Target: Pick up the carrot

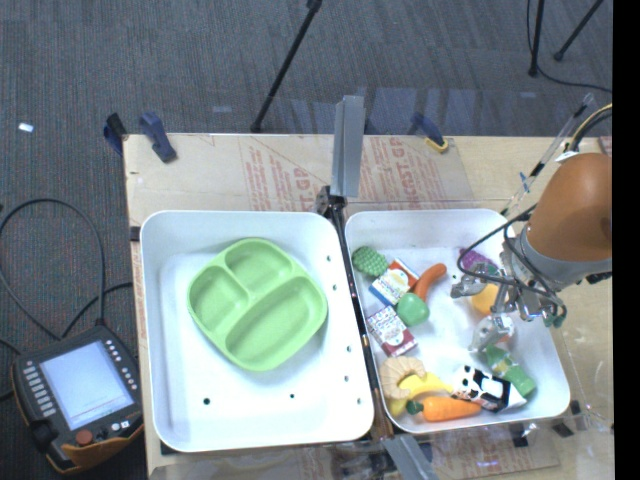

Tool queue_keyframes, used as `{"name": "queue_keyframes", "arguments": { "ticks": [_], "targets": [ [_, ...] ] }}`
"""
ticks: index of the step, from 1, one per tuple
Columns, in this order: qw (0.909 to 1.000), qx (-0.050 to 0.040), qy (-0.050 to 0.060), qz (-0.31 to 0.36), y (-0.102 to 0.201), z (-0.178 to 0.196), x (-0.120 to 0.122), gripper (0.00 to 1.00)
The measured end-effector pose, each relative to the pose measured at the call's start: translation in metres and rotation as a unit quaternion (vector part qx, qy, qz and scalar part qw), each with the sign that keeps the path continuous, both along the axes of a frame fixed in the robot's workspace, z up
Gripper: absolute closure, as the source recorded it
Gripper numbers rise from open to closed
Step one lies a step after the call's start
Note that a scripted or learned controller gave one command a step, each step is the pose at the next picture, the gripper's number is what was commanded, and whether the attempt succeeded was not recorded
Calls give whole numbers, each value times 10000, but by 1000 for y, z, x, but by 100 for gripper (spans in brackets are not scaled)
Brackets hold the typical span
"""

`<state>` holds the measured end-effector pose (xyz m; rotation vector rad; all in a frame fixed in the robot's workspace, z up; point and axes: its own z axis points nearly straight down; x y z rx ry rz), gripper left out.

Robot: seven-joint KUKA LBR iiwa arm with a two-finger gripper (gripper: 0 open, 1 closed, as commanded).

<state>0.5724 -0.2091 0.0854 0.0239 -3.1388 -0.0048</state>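
Carrot first: I see a small orange plastic carrot [450,408] lying flat at the near edge of the right-hand white bin [440,223], beside a black-and-white toy cow [483,388]. A second, slimmer orange carrot-like piece [431,279] lies mid-bin. My tool [505,313] hangs above the bin's right side, over neither one; I cannot tell its opening. Judging by this, nothing is grasped; approach, grip and lift remain.

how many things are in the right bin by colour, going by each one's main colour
Some colours are hard to judge, so this is a rough count for the right bin.
orange: 2 (carrot, carrot)
green: 4 (around)
yellow: 2 ()
red and white packets: 2 ()
purple: 1 ()
black and white: 1 ()
total: 12
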Motion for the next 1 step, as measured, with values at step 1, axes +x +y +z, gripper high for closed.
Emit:
{"name": "queue_keyframes", "arguments": {
  "ticks": [1],
  "targets": [
    [9985, 6, 0, 545, 59, 0, 1, 0]
  ]
}}
